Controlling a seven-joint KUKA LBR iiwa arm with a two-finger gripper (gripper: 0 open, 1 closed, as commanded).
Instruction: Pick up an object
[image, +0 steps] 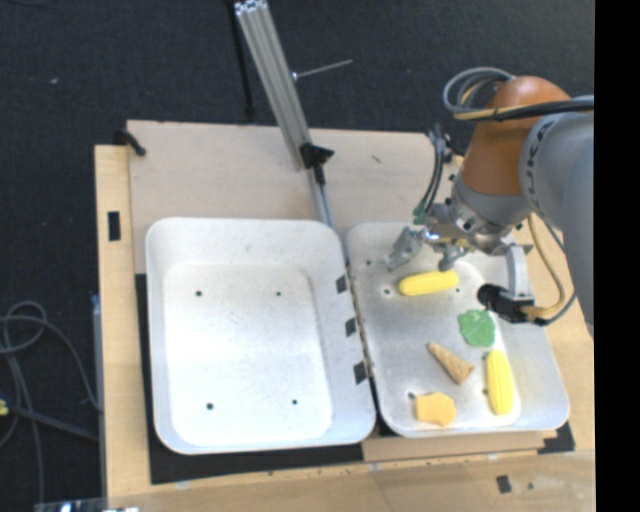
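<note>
While the arm (520, 150) reaches in from the right, its gripper (432, 252) hangs low over the far part of the right bin (392, 400), directly above a yellow corn cob (428, 284). Whether the gripper is spread or closed cannot be told from this angle; nothing is seen clamped in it.

Right bin, contents:
- Yellow corn cob, lying crosswise near the far end, just below the gripper and resting on the bin floor.
- Green leafy piece (477, 327), near the right wall, toward the middle.
- Tan wedge (451, 362), pointed, just left of and nearer than the green piece.
- Second yellow corn cob (499, 382), lying lengthwise along the right wall, beside the wedge.
- Orange-yellow chunk (435, 409), at the near edge, apart from the others.

Left bin (245, 235): white, shallow, with a few small dark dots on its floor.

Other items: a grey metal rail (280, 85) slanting down from the top toward the gap between the bins; a wooden bench (215, 165) under both bins; cables (30, 340) on the dark floor at the left.
</note>
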